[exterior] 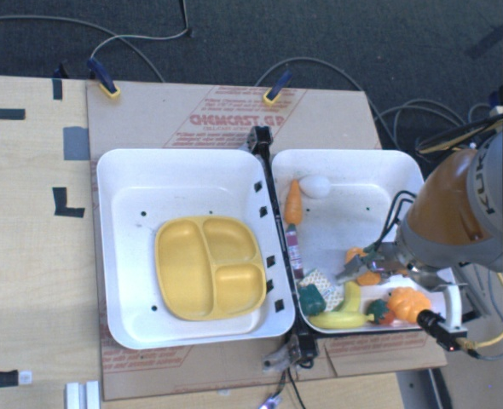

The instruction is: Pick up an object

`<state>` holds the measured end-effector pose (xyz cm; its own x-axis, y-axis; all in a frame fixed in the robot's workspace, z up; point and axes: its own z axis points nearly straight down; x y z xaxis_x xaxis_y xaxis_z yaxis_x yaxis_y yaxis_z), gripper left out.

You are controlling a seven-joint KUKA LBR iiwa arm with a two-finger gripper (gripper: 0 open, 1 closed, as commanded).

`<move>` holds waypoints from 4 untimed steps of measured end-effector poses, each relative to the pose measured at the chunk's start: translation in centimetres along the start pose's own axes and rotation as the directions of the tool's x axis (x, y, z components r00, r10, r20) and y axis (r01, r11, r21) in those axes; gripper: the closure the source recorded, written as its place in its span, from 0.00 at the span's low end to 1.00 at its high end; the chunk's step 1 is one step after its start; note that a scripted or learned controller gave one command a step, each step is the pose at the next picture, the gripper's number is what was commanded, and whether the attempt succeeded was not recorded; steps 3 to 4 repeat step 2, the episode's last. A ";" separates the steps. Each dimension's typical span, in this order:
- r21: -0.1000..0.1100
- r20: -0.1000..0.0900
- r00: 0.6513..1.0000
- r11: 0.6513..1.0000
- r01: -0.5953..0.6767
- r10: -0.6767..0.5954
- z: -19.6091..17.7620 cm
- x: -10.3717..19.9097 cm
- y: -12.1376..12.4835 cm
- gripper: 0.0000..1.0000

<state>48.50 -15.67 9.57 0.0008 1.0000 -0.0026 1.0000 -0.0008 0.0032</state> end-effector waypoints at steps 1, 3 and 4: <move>0.003 -0.002 1.000 1.000 0.003 -0.003 -11.8 4.9 7.2 1.00; 0.005 -0.003 1.000 1.000 0.003 -0.003 -11.2 11.8 9.4 1.00; 0.005 -0.003 1.000 1.000 0.003 -0.003 -11.2 11.8 9.4 1.00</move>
